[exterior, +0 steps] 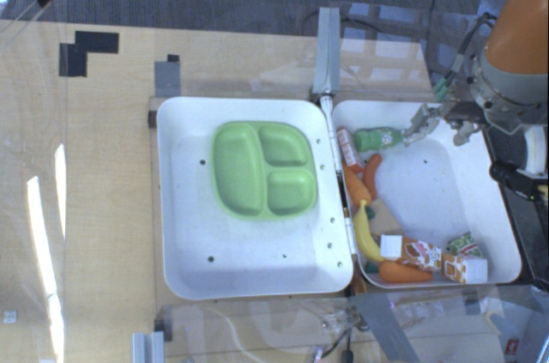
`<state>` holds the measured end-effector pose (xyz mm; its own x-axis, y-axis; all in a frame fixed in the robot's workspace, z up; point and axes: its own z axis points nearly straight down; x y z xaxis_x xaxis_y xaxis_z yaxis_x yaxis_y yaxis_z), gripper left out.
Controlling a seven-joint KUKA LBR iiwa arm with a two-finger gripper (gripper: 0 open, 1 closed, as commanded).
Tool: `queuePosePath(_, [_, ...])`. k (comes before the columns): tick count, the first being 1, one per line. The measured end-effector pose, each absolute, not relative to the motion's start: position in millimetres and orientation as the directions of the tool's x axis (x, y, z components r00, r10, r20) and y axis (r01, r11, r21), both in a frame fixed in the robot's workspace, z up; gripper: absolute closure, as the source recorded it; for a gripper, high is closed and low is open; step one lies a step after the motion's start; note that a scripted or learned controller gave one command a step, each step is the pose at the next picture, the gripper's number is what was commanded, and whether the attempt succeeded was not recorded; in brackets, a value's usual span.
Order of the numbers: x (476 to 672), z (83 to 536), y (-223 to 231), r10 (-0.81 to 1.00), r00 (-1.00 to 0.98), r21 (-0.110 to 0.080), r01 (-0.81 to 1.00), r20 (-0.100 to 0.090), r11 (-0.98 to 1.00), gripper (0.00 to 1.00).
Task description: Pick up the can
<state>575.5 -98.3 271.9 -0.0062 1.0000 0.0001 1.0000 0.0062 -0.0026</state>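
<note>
The picture was bright and a little soft, not sharp. White streaks of glare shone on the clear sheet (39, 207) at the left. The white bins (257, 263) looked very bright, with soft grey shadows inside.

We find no text that can be read here — the view is too coarse for lettering. The small cartons (446, 258) at the near end of the right bin (506, 241) carry printed panels in red, green and white, but the marks on them blur into patches of colour. The green can (375, 138) lying near that bin's far wall shows a pale patch on its side, no word or brand legible. The red-and-white tube (346, 148) by the bins' shared edge bears print as well — we cannot make it out.
</note>
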Motion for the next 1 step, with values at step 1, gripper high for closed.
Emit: queuePosePath(1, [565.4,155.0,-119.4,0.999,-0.041,-0.004,0.999,0.001,0.041,0.00])
